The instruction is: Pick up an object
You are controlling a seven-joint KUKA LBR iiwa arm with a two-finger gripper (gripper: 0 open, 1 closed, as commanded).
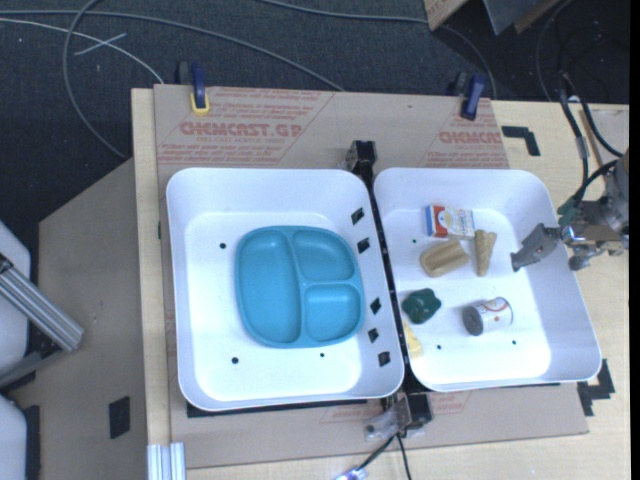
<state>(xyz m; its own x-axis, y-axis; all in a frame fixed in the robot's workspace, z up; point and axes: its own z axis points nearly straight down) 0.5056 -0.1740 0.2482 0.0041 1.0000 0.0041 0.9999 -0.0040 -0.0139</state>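
Observation:
The right bin [560, 348] holds several small objects. A red, white and blue box [447, 221] lies near its back, with a tan roll [444, 259] and a tan cone [484, 251] just in front of it. Further forward are a green lump [421, 305], a small can on its side [486, 316] and a yellow scrap [412, 344] by the left wall. My gripper [555, 253] hangs over the bin's right edge, open, with nothing between its fingers. It is to the right of the cone and apart from every object.
The left bin [195, 218] carries a blue divided plate [299, 285] at its middle. Black clips run along the seam between the bins [372, 268]. Blue clamps [200, 88] hold the cardboard at the bench's back. Cables trail near the arm at right.

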